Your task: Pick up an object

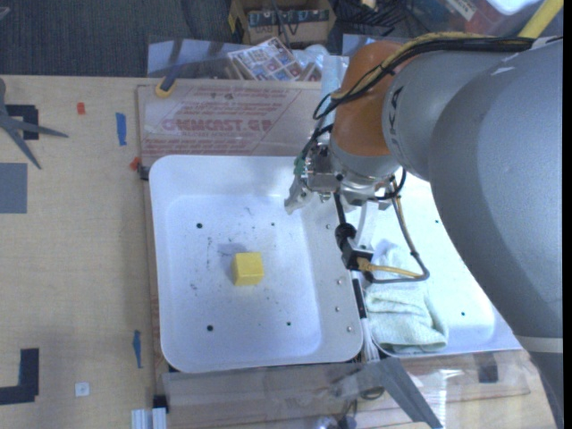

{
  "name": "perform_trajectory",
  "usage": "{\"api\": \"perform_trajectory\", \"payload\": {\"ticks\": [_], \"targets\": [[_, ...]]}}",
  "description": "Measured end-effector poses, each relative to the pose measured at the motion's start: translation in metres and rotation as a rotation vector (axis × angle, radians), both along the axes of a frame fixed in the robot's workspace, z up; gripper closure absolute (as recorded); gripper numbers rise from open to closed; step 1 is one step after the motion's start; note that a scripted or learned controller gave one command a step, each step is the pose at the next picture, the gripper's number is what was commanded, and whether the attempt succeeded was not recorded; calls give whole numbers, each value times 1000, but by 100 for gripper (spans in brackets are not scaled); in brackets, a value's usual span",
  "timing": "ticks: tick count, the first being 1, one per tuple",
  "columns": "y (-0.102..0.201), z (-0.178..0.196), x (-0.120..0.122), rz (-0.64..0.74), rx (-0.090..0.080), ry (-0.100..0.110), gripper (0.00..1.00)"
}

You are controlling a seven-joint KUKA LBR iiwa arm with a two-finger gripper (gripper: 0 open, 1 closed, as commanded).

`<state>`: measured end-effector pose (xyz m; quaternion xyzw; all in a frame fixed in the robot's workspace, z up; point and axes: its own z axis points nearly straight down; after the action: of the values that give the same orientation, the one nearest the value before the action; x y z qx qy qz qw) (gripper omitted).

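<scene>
I read this moment as the approach step: nothing is picked up yet.

Target. A yellow block (248, 268) lies on the floor of the left bin (179, 195), near its middle, flat and alone. Small dark specks surround it; none touches it as far as I can see.

Arm. The arm (474, 141) enters from the right, and its orange band (371, 105) sits above the far edge of the bins. The gripper (299, 195) hangs over the upper right part of the left bin, close to the divider between the two bins. It is well apart from the block, up and to the right of it in the view.

Gripper state. The wrist covers most of the tool. I cannot tell how wide it stands. Nothing is visible in it.

Other items. A white cloth (402, 315) lies in the right bin (465, 302), at its near left corner.

Next move, as I judge it:
1. Shift the gripper toward the near left until it stands over the block.
2. Line it up with two opposite faces of the block.
3. Descend, close, then lift.

Risk: the block is small, so a slight offset may push it aside.
</scene>
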<state>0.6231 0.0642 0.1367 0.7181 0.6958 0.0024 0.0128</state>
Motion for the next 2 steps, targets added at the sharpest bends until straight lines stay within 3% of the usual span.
{"api": "perform_trajectory", "payload": {"ticks": [1, 2], "targets": [[-14, 48, -31, -231, 17, 18, 0], [-37, 48, -6, -262, 17, 18, 0]]}}
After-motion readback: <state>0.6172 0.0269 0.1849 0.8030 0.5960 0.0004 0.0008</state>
